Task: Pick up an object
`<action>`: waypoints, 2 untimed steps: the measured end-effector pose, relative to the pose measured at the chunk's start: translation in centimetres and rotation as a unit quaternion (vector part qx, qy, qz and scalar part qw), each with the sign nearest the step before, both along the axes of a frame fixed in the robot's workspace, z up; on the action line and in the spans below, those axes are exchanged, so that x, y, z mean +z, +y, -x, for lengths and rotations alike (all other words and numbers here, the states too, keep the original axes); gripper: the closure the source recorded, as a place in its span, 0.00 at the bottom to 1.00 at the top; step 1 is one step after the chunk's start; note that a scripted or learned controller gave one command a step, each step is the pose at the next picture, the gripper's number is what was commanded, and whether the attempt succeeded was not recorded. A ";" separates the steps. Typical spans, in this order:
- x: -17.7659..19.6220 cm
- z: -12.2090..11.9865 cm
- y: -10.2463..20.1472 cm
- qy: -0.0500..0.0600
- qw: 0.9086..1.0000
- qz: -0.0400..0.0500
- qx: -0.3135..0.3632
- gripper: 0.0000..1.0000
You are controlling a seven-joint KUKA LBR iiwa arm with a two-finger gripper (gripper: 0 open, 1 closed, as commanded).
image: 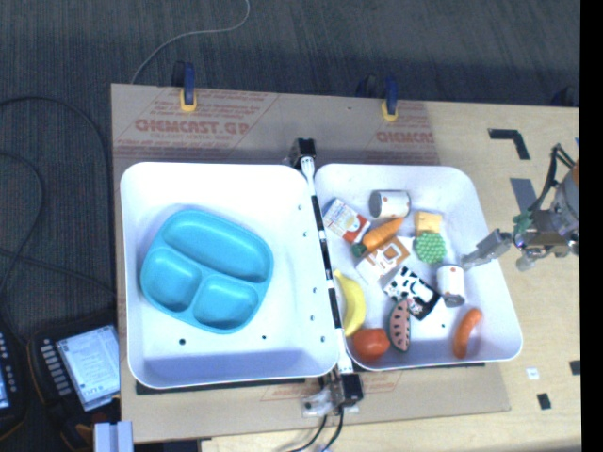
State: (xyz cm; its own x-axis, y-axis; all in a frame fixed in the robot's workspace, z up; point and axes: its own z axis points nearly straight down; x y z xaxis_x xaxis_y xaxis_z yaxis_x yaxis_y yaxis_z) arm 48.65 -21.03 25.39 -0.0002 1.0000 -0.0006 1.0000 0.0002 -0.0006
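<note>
The right bin [490, 213] holds several toy foods. Among them are a banana [350, 301], a tomato [370, 345], a watermelon slice [400, 323], a sausage [465, 332], a carrot [382, 234], a white can [389, 202], a yellow block [429, 221] and a green round piece [431, 247]. My gripper [532, 238] is at the right edge of the view, just outside that bin's right rim, above the bench. A grey part of it reaches over the rim towards a small white cup [450, 283]. I see nothing held in it.
The left bin [141, 347] holds a blue divided plate [207, 268]. A clamp [303, 153] sits where the two bins meet at the back. Two yellow-and-blue clamps [187, 85] hold the brown board. A device [80, 365] lies at the lower left, off the board.
</note>
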 end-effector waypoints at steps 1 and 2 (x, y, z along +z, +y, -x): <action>-14.3 -0.5 -0.9 -0.009 1.000 -0.003 0.002 0.00; -12.8 -1.0 -1.2 -0.017 1.000 0.002 0.001 1.00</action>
